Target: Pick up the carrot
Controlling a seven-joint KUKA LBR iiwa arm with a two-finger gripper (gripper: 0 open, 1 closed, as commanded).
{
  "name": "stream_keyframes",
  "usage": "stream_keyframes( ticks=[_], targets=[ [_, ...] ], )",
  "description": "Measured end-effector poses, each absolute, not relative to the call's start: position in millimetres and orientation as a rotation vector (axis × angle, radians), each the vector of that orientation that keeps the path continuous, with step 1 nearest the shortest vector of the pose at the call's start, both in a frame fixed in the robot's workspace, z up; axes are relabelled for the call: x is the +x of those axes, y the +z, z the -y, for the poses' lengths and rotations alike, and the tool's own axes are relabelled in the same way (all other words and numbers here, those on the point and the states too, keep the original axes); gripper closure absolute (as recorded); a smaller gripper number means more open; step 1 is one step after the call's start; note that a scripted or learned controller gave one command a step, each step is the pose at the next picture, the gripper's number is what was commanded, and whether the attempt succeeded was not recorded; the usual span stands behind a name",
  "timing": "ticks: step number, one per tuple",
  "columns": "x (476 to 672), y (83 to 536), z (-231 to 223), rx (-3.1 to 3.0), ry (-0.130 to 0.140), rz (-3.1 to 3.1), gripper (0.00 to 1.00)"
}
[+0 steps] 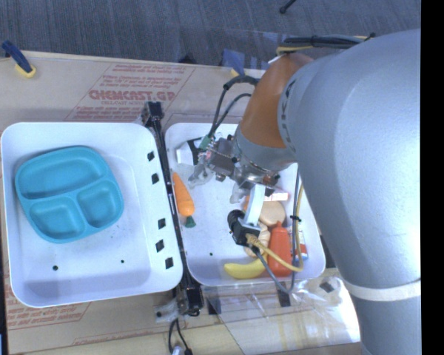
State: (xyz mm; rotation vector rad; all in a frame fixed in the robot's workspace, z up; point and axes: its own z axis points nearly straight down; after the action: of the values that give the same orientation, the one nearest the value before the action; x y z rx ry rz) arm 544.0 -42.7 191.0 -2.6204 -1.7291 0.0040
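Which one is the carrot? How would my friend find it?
Look in the right bin, along its left wall next to the black divider. The carrot lies there: small, orange, pointed, with a green stub at its lower end, apart from the banana near the front.

A robot lab or test cell. A big grey arm (355, 146) reaches over two white bins (15, 272) set on a cardboard-covered bench (96, 87); clamps (18, 59) grip the bench's edge, cables run beside the bins, and grey carpet (133, 13) lies beyond the bench.

Cardboard-covered bench (96, 87), left white bin (81, 283), right white bin (207, 268) side by side
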Motion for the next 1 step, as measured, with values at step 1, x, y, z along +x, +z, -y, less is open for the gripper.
stream_keyframes(
  ticks=[1],
  targets=[
    [521.1,131.6,91.8,-2.731,0.012,1.54,0.0]
  ],
)
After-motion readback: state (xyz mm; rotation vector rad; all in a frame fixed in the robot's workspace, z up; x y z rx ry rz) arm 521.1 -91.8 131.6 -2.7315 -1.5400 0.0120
